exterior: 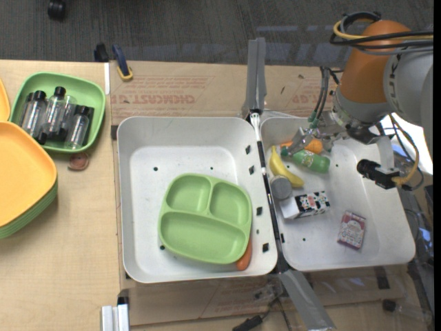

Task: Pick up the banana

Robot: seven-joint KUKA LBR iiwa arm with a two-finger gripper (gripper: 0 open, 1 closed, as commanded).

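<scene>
nearby, banana [284, 168], cardboard [165, 92] reading "chewy.com"

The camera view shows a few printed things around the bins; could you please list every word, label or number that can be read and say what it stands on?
"CHEMCYST", approximately: red print, upside down, on the cardboard sheet behind the bins; the letters are blurred.
Small black and white carton in the right bin: print too small to read.
Pink packet: print too blurred to read.
Vials in the green tray: no readable labels.

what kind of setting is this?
Probably a robotics lab in an office: an arm over two white bins on a cardboard-covered bench, grey carpet, and a chair caster.
</scene>
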